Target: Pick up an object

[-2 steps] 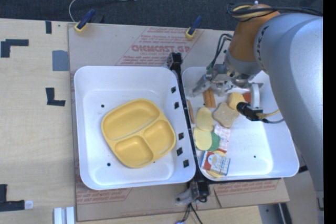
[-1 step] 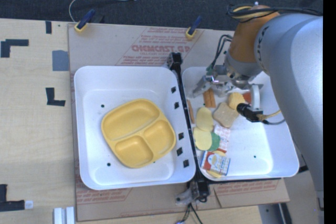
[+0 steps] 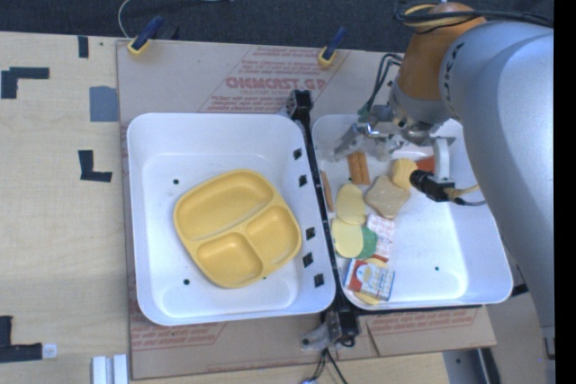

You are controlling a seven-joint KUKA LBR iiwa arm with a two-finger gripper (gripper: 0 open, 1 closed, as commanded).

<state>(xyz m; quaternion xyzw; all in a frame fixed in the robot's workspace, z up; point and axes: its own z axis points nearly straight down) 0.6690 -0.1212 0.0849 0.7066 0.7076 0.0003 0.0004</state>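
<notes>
The grey arm with the orange wrist band reaches in from the right, and its metal two-finger gripper [image 3: 360, 138] hangs over the far left corner of the right-hand shallow white bin [image 3: 468, 279]. Whether the jaws are spread or pressed together cannot be determined at this resolution, and no item is visible between them. The candidate items lie loose in that bin: a slim orange-brown stick [image 3: 358, 166] just below the gripper, a tan bread-shaped slice [image 3: 387, 195], pale yellow discs [image 3: 348, 220] and a printed flat packet [image 3: 371, 281]. The left-hand white bin [image 3: 148, 193] holds a yellow compartment tray [image 3: 236, 227]. Judged progress: approach stage; the grasp and lift remain.
</notes>
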